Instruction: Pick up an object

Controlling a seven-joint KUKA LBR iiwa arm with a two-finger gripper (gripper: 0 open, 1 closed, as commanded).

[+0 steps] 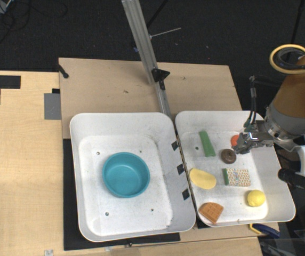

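Observation:
My gripper [243, 143] hangs low over the right bin [280, 209], near its upper right part. An orange-red object [234, 141] lies right beside the gripper's left side, and a brown round object [227, 156] sits just below and left of it. Further left in that bin lies a green bar [206, 143]. Lower down are a yellow oval object [202, 178], a small patterned pad with a green edge [237, 177], a yellow ball [256, 198] and an orange waffle-like piece [211, 212]. Nothing shows between the fingers.
The left bin [88, 132] holds a teal bowl [126, 174]. A slanted metal rail [144, 41] rises behind the bins where they meet. The arm's grey and orange body [291, 100] stands at the right edge above the right bin.

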